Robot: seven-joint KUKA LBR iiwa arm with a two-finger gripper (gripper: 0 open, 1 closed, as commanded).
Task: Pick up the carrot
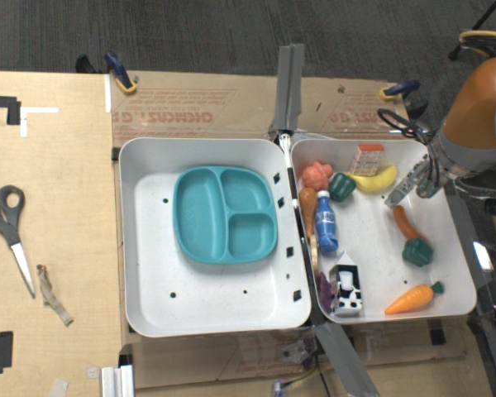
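**Carrot in the right bin's near corner, gripper well away from it**

I see the carrot [413, 298] lying at the near right corner of the right bin [372, 259], green top toward the wall. My gripper [403, 190] hovers at the bin's far right side, beside the banana [374, 179] and above a small red sausage [404, 220]; whether its fingers are spread or pressed together, I cannot tell. A green pepper [417, 251] sits between sausage and carrot. The left bin [140, 246] holds a teal divided plate [226, 213].
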